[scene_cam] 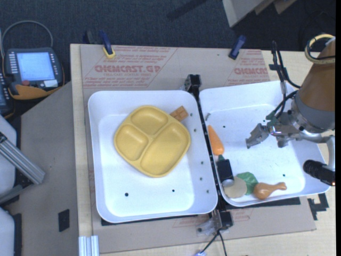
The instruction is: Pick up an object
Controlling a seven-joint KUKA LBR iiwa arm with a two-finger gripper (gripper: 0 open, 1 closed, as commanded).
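Note:
In the right bin (240,103), my gripper (265,141) hovers over bare white floor near the middle, open, with nothing between its fingers. An orange carrot (215,140) lies to its left along the bin's left wall. Below the carrot rests a black block (224,169). In the front corner sit a beige round piece (235,188), a green item (248,178) and a tan drumstick (269,188). None of these touches the gripper.
The left bin (106,185) holds a yellow divided plate (153,140) with a small brown block (179,112) at its upper right edge. A black divider rail (205,143) runs between the bins. The arm's orange band (319,84) rises at the right.

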